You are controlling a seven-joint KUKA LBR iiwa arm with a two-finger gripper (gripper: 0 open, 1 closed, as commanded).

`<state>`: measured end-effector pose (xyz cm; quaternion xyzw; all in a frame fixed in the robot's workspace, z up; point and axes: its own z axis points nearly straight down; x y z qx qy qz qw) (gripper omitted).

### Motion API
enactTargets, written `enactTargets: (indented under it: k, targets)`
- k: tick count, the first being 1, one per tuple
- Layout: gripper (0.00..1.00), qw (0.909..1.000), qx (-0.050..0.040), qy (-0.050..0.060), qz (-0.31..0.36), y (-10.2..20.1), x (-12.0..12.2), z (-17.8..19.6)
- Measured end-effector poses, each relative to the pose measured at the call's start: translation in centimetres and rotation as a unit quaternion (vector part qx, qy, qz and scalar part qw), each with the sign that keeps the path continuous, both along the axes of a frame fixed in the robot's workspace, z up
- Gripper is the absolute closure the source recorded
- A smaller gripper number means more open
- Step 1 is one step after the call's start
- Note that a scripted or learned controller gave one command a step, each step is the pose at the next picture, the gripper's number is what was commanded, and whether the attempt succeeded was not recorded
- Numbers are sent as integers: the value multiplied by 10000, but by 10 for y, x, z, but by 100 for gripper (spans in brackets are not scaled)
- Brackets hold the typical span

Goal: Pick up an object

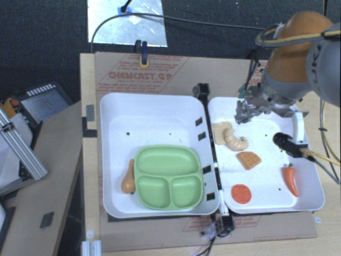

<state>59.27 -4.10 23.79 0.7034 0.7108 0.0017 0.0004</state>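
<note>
My gripper (244, 114) hangs over the upper part of the right bin (266, 204), just above and right of a pale curled toy (229, 136). Nothing shows between its fingers. Below that toy lies a tan wedge (249, 159). A red disc (241, 194) rests near the bin's front edge, and an orange carrot (291, 180) lies at its right side. In the left bin (114, 111) sits a green divided plate (168, 176) with an orange pear-shaped piece (128, 178) beside it on the left.
A black divider strip (208, 143) runs between the two bins. Both bins stand on a cardboard sheet (144, 73). Off the bench's left side are a dark device (42, 104) and a metal rail (21, 148).
</note>
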Motion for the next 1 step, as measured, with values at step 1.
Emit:
enactTargets:
  k: [1]
  targets:
    - [100,10000,-2,5,-2,55,7,8]
